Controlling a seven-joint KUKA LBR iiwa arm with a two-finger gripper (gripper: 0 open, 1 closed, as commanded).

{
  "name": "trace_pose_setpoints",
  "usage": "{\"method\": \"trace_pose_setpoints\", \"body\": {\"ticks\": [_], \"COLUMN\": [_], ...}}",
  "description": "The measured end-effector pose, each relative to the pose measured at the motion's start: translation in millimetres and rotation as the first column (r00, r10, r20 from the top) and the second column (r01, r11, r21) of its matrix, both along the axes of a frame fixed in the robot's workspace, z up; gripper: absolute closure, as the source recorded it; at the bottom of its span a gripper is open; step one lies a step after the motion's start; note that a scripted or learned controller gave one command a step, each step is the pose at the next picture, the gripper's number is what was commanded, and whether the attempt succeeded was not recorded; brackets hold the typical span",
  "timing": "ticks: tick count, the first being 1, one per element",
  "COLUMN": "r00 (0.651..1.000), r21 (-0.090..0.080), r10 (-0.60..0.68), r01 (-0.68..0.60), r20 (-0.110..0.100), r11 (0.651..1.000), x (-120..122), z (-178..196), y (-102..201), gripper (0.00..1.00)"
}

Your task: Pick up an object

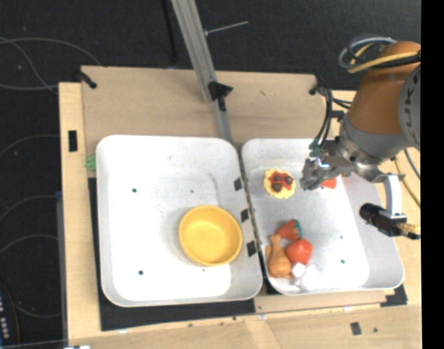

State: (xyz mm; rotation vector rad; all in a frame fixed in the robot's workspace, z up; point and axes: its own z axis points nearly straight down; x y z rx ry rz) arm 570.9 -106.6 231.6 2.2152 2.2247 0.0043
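Gripper: low in right bin, beside small tart; finger state cannot be told. Orange piece underneath. Risk: closing on nothing, nudging tart aside.

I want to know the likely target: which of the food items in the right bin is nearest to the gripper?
The small round yellow tart with dark and red topping, just left of the gripper. The tomato and chicken leg lie farther down.

The bowl lies in the left bin, toward its 4 o'clock corner. In the right bin, the small tart is at 10 o'clock, and the toy foods are piled at 7 o'clock.
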Motion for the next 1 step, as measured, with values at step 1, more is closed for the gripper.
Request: {"method": "trace_pose_setpoints", "body": {"ticks": [1], "r00": [1.000], "r21": [0.001], "r10": [0.005], "r01": [-0.005], "r20": [0.000], "r11": [1.000], "x": [-0.8], "z": [12.3], "y": [57.8], "gripper": [1.00]}}
